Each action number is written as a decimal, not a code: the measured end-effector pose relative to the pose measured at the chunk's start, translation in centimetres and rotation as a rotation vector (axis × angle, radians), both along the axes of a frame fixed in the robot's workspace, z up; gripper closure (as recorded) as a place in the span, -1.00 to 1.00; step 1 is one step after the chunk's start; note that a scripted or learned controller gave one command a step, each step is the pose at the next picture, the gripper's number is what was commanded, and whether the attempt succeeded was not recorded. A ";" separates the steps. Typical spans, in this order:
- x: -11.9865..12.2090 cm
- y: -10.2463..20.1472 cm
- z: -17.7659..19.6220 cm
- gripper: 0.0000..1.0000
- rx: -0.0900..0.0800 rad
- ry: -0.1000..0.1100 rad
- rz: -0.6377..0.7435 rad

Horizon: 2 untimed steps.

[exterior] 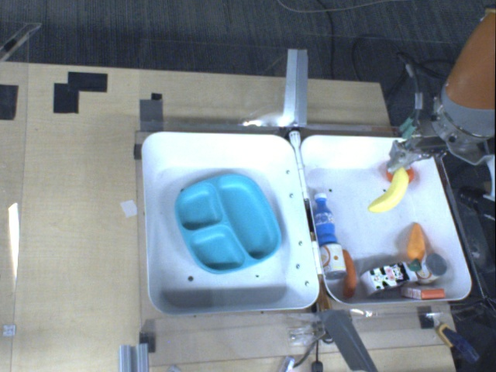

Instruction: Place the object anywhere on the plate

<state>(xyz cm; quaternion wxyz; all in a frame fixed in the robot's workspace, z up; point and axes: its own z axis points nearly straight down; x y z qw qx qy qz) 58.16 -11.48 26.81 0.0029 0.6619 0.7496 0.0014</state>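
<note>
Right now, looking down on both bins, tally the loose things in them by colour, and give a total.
Blue: 2, the plate and the bottle
Yellow: 1, the banana
Orange: 2, the carrot and the sausage-like piece
Red: 1, a small thing behind the banana's top
Black and white: 1, the packet
Grey: 1, the round piece
Red and white: 1, the flat box
Total: 9

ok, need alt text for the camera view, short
The arm's pincer hangs over the top of a yellow banana in the right bin, whether gripping it is unclear. The left bin holds a blue divided plate. Near the right bin's lower edge lie a bottle, a carrot and small packages.
</note>
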 end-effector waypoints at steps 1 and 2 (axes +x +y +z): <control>-2.3 9.9 -6.9 1.00 0.002 0.004 0.049; -5.5 13.3 -3.5 1.00 0.001 0.001 0.199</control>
